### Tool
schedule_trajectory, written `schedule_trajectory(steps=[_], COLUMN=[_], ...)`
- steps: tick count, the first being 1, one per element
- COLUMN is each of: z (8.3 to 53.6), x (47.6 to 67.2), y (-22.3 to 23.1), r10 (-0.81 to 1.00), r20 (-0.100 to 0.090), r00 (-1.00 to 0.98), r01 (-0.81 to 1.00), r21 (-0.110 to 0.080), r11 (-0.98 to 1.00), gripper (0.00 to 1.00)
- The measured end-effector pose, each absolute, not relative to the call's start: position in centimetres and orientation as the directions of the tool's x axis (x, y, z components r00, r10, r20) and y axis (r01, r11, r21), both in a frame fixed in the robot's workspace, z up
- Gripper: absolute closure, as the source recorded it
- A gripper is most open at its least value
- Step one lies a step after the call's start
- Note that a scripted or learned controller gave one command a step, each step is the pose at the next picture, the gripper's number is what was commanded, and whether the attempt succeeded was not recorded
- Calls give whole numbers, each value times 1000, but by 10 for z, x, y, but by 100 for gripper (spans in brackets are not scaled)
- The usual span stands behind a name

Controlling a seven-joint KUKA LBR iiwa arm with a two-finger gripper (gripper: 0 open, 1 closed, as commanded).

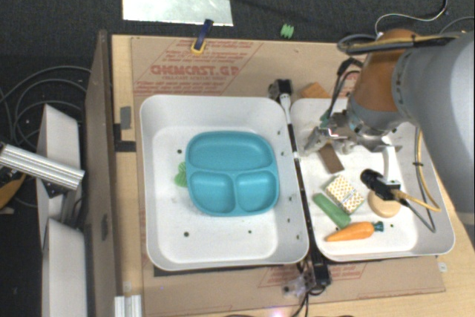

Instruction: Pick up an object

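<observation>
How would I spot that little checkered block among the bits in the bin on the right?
Find the right-hand white bin, under the grey arm. Near its middle lies the checkered block, next to a green stick and above an orange carrot. It alone has a tan and white criss-cross pattern; its neighbours are plain-coloured.

Bench (223,59), brown board top: two white bins side by side, left bin (159,159), right bin (423,234), touching.

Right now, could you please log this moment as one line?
arm over right bin | claw above brown block | carrot untouched | blue tray in left bin
</observation>
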State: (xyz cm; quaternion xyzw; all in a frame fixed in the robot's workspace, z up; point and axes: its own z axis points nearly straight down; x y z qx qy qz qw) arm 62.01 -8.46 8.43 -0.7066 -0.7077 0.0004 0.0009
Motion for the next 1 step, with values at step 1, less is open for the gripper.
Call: schedule_trajectory(steps=[1], z=[96], x=[623], y=[-85], r10=[1000], r20=[1], r00=[-3], r01=[1000], r21=[4], r11=[3], gripper=[100])
